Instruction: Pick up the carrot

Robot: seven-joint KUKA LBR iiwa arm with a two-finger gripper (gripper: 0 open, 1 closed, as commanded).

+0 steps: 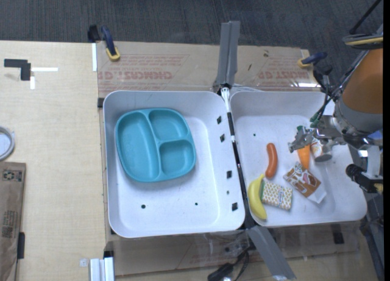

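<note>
Plate (155,145), teal, three compartments, sits in left bin (122,213). In right bin (341,213) we see banana (256,197), sausage (271,159), two packets; carrot (304,155), orange, stubby, under gripper (306,141), clamped on it.

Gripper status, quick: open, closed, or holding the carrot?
Gripper: down in the right bin, right at the carrot; whether it is open, closed or gripping cannot be told from this view.
</note>
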